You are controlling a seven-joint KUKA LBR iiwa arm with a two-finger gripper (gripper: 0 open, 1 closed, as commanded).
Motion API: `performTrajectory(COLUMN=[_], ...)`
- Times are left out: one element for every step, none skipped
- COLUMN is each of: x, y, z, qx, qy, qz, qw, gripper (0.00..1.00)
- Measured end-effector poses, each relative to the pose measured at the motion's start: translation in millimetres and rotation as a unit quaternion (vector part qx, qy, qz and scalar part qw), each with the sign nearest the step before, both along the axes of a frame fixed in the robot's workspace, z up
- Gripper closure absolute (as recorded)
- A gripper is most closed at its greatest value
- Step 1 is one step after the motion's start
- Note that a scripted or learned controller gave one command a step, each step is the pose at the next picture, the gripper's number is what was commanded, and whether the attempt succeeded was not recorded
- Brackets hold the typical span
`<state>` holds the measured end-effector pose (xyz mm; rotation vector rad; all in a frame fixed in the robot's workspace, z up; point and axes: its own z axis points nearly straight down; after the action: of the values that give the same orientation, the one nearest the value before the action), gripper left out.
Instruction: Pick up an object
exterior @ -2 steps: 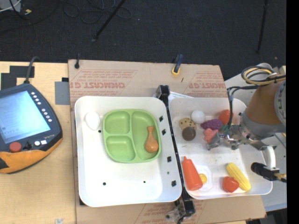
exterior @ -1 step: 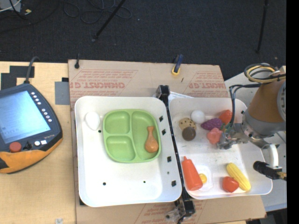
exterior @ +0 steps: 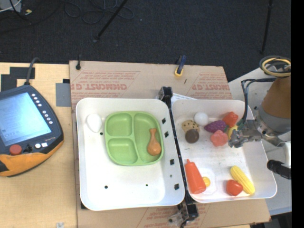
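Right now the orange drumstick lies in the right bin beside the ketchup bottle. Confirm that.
Not right. The camera view shows the orange drumstick in the green divided plate in the left bin. The ketchup bottle is the one in the right bin.

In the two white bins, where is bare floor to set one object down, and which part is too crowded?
Left bin: bare floor below the green plate. Right bin: a bare patch mid-floor, between the brown ball, ketchup bottle and corn. Its top is crowded, with the gripper beside the pink piece.
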<state>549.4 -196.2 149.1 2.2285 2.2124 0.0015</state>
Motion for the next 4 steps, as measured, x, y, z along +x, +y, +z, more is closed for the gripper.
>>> performTrajectory(x=[7, 7, -7, -8], y=[-4, -6, 47, 94], z=[61, 80, 78, 86], qx=[-0.0007, 0.0000, 0.0017, 0.0020], qy=[-0.002, 0.001, 0.003, 0.003], qz=[0.003, 0.003, 0.005, 0.006], qw=[1.0000, 1.0000, 1.0000, 1.0000], gripper=[1.00, 1.00, 1.00, 1.00])
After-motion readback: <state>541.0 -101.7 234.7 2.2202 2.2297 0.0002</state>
